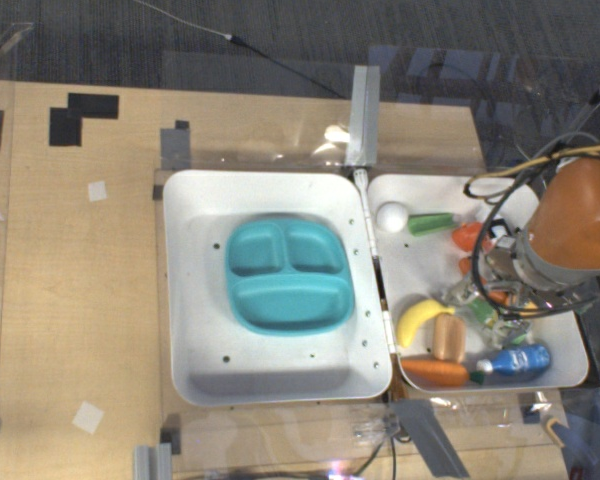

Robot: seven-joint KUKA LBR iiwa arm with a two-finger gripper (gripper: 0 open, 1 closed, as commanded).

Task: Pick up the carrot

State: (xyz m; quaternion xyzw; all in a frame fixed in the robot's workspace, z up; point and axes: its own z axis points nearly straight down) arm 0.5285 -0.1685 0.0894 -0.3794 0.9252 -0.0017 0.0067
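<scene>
The carrot [435, 372], orange and elongated, lies along the front wall of the right bin [420, 278]. My gripper [492, 296] hangs low over the middle right of that bin, under the orange wrist band [580, 218]. It sits up and to the right of the carrot, with a gap between them. Cables and the wrist hide the gripper's tip. Nothing can be seen held in it.
Around the carrot lie a banana [422, 320], a brown cylinder [448, 336] and a blue bottle [515, 360]. Farther back are a white ball [391, 216], a green piece [432, 223] and a red-orange item [468, 236]. The left bin [195, 268] holds a teal divided plate [288, 274].
</scene>
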